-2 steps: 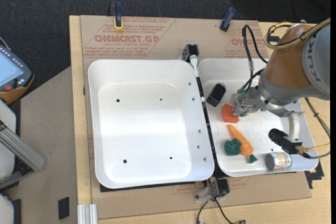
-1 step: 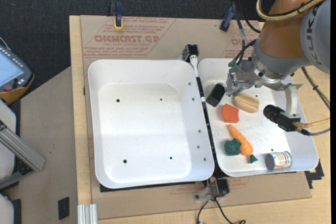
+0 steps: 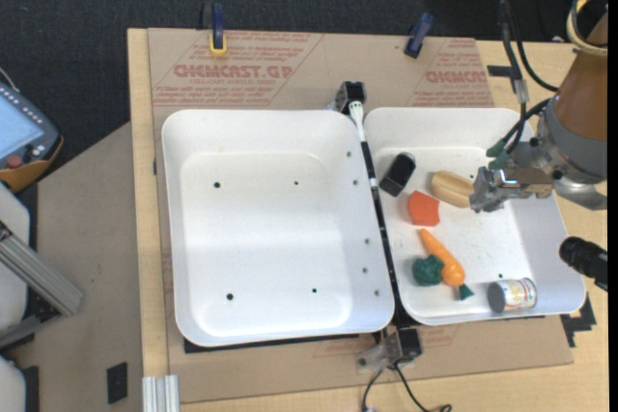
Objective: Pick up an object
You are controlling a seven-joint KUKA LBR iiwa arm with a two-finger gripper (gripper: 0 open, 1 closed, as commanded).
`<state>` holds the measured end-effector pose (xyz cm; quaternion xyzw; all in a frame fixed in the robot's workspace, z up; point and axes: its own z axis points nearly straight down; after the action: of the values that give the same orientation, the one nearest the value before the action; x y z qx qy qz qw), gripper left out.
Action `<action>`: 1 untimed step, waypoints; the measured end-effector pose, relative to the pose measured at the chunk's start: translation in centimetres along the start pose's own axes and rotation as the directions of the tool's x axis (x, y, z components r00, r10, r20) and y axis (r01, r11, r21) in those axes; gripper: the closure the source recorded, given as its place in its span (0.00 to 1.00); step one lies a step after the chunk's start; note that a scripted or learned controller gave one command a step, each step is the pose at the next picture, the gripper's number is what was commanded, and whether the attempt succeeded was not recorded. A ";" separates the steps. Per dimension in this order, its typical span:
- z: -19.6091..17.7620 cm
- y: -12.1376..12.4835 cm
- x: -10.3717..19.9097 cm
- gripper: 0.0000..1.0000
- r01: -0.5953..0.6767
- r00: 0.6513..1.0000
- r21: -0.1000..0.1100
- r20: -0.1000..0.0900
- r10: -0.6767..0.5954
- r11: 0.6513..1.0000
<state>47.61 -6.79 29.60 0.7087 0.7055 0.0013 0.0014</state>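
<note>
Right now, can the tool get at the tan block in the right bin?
Probably yes. The tool hangs right at the tan block's right end, with nothing between them; the red piece and black piece lie apart on its other side.

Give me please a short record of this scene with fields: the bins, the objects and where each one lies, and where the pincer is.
left bin: white, shallow, bare floor with small dark holes
right bin: white, shallow, holds all the objects
black block: upper left of right bin, near the divider
tan piece: right of the black block, beside the pincer
orange-red piece: below the tan piece
carrot: centre, slanted, green at its ends
small can: lower right, lying on its side
pincer: over the right bin, at the tan piece's right end
</note>
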 end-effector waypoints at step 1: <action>-20.3 0.5 5.3 1.00 0.011 1.000 -0.019 -0.001 -0.011 1.000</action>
<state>48.04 -1.46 49.88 0.7049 0.7092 0.0083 0.0075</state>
